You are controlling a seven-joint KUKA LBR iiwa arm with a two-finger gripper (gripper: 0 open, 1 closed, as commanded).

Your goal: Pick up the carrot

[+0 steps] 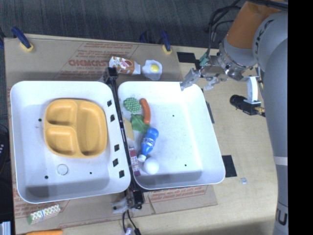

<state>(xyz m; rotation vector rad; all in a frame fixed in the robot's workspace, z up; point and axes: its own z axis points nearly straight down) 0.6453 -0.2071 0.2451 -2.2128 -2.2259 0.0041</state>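
While the grey arm (274, 58) with its orange band reaches in from the right, the gripper (198, 81) hangs over the upper right corner of the right bin (195, 131), its two jaws spread apart with nothing between them. The carrot (145, 110) lies well apart from it, near the upper left of the same bin, roughly upright in the view and just beside a round green piece (130, 104) to its left. Below the carrot sits a green leafy item (138, 124), then a blue bottle (149, 141) tilted down toward a white ball (151, 167) near the bin's lower left. The left bin (29, 131) carries a yellow divided tray (76, 128). On the tabletop (244, 190) above the bins lie a small brown and white carton (122, 65) and a yellow and white object (153, 69), side by side.
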